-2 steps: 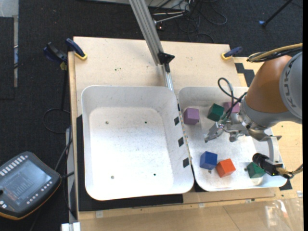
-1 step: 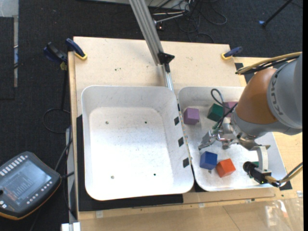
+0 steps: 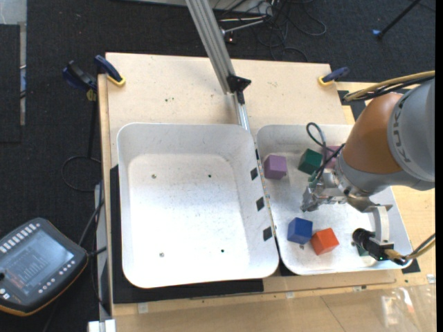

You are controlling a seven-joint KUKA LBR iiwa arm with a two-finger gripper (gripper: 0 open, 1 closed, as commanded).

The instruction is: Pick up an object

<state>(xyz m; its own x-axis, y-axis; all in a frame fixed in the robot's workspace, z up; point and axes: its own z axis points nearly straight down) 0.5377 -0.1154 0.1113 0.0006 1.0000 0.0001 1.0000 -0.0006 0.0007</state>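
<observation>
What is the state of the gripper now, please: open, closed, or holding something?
Gripper: cannot be told; it hangs over the right bin, between the green block and the blue block.

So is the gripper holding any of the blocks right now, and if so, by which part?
Nothing shows between its fingers. The gripper hangs over the right bin, apart from the purple block, green block, blue block and orange block.

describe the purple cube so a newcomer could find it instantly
Take the right bin, the one the arm reaches into. The purple cube sits near its left wall, towards the far end. It is the only purple block, standing apart from the blue cube and orange cube nearer the front.
</observation>
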